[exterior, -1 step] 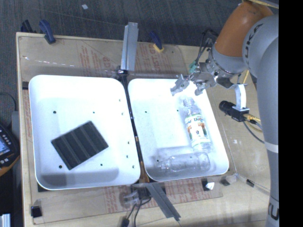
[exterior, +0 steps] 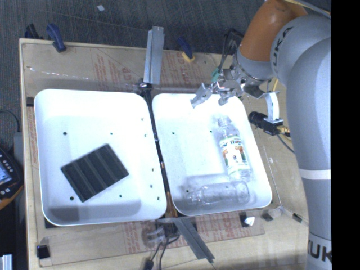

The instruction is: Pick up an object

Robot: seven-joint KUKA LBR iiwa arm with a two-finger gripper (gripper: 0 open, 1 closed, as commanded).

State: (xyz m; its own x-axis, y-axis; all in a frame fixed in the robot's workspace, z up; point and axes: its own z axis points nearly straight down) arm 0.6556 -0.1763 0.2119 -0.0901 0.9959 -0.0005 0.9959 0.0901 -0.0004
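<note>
Gripper [exterior: 212, 94]: two pale metal fingers, spread apart with nothing between them, at the far edge of the right bin. One fingertip points toward the bins' divider, the other sits closer to the wrist.
Arm [exterior: 306, 83]: smooth grey casing, rounded, with an orange band above the wrist; one arm, entering from the right.
Right bin [exterior: 185, 151]: shallow white tray with rounded corners, matte plastic look, a few small dark holes in the floor. Holds two bottles.
Labelled bottle [exterior: 233, 149]: clear plastic, cylindrical, lying on its side just below the gripper, cap end nearest the fingers. A label in white, orange and green wraps the body. Not touching the fingers.
Clear bottle [exterior: 219, 193]: transparent, no label visible, lying crosswise along the bin's near wall, well below the gripper. Its one end lies just beside the labelled bottle's base; contact cannot be judged.
Left bin [exterior: 56, 117]: same white tray, away from the gripper past the divider. Holds one item.
Dark slab [exterior: 94, 172]: flat, rectangular, black with ribbed ridges running along it, lying at a slant, well apart from the gripper.
Bench [exterior: 34, 72]: pale board with faint red print, blue clamps [exterior: 55, 37] at the far edge.
Count: two bins, two bottles, one slab.
</note>
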